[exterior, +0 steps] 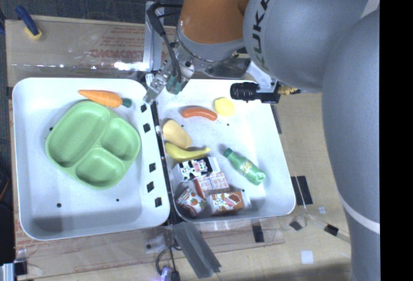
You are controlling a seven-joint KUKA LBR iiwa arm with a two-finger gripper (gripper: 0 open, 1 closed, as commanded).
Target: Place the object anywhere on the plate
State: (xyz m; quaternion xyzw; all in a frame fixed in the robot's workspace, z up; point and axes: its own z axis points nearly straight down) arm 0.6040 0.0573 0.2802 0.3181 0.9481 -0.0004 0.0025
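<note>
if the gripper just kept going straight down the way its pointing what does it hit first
Most likely the raised white rims where the two bins meet, near their top end. The gripper hangs about over that seam; depth is unclear, so it could land just inside either bin. The carrot lies left of that line.

Grey KUKA arm (310,34) filling the frame's upper right, orange band at top centre, gripper (161,83) pointing down-left, upper centre.

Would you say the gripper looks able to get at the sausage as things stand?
Probably yes. The sausage lies bare near the right bin's back edge, nothing on it, with the gripper above the bins' divider close by. The yellow block beside it is the only crowding.
</note>
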